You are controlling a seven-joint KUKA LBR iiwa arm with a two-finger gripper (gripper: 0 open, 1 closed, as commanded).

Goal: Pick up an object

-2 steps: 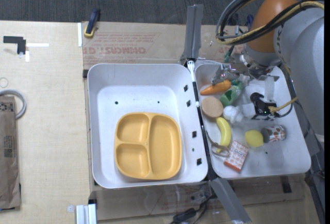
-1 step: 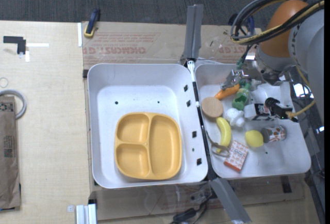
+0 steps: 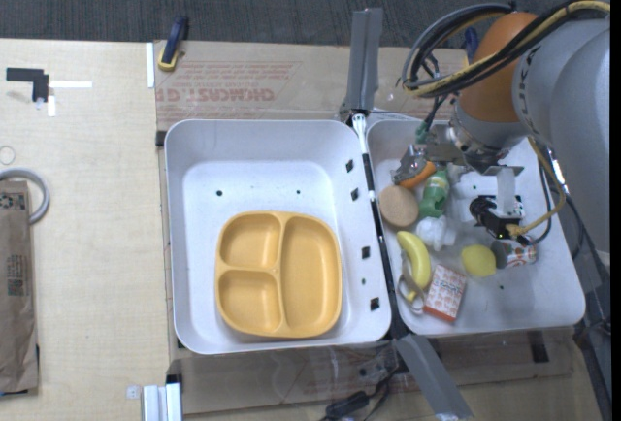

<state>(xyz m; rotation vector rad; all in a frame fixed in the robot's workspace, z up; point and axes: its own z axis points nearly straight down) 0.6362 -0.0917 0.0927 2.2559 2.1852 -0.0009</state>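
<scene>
Reaching into the right bin (image 3: 558, 307) from the right, the arm hangs its jaws (image 3: 424, 167) over an orange piece (image 3: 419, 176) at the bin's far left; whether they are apart I cannot tell. Banana (image 3: 416, 256) and lemon (image 3: 478, 260) lie nearer.

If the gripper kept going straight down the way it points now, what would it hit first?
Probably the green bottle or the orange carrot-like piece beside it: the gripper hangs over that cluster at the back of the right bin. Depth is unclear from this slanted view, so which comes first is uncertain.
</scene>
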